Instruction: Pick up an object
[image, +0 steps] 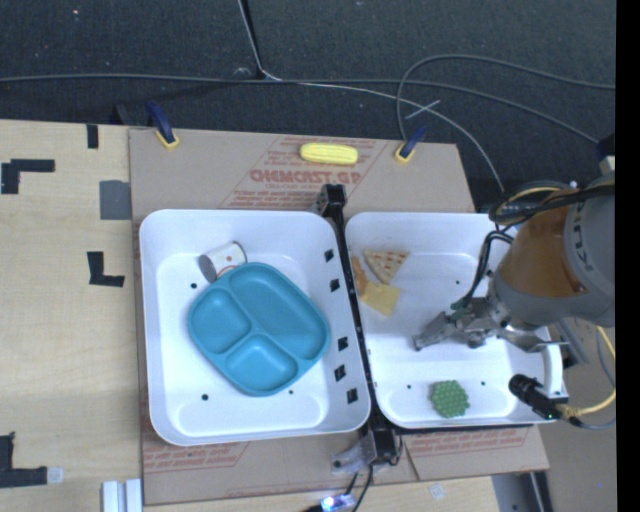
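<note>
The gripper (425, 340) hangs low inside the right bin (430, 405), near its middle, on the arm (545, 280) reaching in from the right; whether it is wide or narrow cannot be told, and nothing is seen held. Candidate objects in this bin: a green bumpy ball (449, 398) just below the gripper toward the bin's near wall, and a waffle-patterned wedge (385, 263) with a yellow block (379, 297) above-left. The step in hand appears to be the approach. The next move calls for centring over one object, probably the ball, then descending and closing.
</note>
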